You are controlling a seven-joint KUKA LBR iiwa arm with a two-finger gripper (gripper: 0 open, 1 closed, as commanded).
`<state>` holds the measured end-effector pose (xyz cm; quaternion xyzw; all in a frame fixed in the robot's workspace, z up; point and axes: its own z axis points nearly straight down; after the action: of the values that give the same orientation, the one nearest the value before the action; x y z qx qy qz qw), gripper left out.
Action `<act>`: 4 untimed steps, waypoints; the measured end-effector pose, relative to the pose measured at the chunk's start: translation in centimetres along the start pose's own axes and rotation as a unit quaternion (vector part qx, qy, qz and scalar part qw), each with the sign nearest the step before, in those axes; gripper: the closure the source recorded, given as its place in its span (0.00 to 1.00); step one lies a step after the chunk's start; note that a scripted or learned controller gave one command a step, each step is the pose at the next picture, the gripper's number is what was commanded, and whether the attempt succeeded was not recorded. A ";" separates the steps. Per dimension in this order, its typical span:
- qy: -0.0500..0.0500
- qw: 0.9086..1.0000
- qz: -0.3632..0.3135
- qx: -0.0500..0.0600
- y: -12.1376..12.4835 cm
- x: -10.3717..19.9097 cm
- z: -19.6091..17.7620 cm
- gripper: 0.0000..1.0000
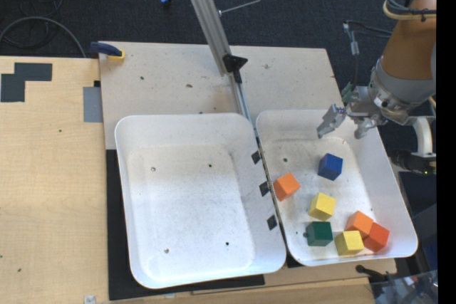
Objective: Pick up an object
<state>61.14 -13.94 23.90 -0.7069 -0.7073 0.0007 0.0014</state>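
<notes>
Camera view: grey two-finger gripper hangs spread wide, holding nothing, over the right white bin's far end; descend straight, centred on the small blue cube

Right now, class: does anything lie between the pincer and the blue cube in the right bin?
Nothing visible does. The pincer hangs over the far end of the right bin, and the blue cube sits just nearer the camera, with bare white floor between. The other cubes lie beyond it, nearer the camera.
</notes>
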 end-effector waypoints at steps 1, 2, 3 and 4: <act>0.000 1.000 -0.001 -0.001 0.4 1.9 -0.9 0.00; -0.001 1.000 -0.001 -0.005 -4.0 1.8 -20.8 0.00; -0.001 1.000 -0.002 -0.003 1.5 2.2 -23.8 0.00; -0.001 1.000 -0.002 -0.004 -0.2 4.5 -30.6 0.00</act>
<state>61.00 -9.47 54.52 -0.7057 -0.7085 -0.0019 -0.0020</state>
